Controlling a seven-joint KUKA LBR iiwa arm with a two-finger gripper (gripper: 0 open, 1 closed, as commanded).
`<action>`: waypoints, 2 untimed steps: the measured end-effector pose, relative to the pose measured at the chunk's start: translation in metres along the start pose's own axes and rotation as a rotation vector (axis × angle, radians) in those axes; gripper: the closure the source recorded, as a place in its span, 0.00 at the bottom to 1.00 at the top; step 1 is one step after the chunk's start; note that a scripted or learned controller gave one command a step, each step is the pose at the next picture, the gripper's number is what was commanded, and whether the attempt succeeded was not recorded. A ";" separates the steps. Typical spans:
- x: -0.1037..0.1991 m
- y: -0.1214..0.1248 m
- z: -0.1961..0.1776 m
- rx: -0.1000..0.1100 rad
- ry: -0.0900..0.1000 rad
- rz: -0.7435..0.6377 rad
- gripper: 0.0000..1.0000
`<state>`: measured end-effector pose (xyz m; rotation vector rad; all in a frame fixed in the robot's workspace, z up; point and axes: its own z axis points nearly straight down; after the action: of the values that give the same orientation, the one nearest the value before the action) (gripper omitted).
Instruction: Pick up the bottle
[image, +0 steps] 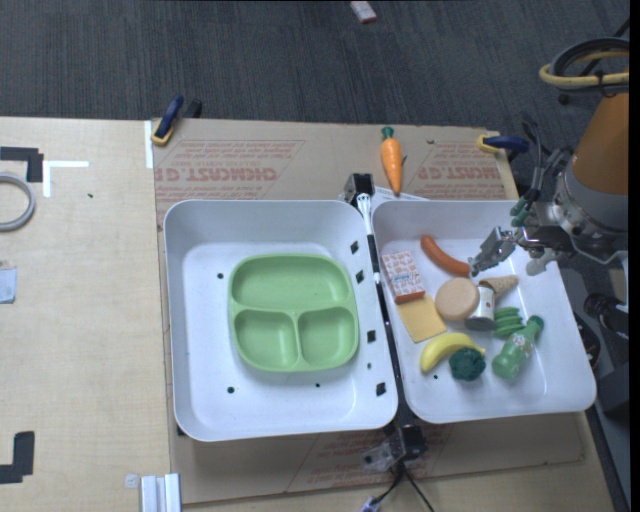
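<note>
Green translucent bottle (516, 350) lies tilted at the near right of the right bin (565, 395), beside broccoli (466, 366) and one banana (446, 350). Cardboard (235, 172) print unreadable. Gripper (497, 247) hovers above the far right, fingers spread, holding nothing. One green tray (294, 312) occupies the left bin (190, 330)

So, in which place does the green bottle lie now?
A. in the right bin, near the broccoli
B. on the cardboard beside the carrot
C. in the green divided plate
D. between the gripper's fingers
A: the green bottle lies in the right bin, just right of the broccoli.
</note>
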<state>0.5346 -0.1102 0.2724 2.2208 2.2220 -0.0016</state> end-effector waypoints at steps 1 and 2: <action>0.000 0.000 -0.009 0.000 -0.001 0.001 1.00; 0.071 -0.058 0.070 0.001 0.000 0.155 1.00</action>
<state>0.4770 -0.0392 0.2026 2.3872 2.0440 -0.0028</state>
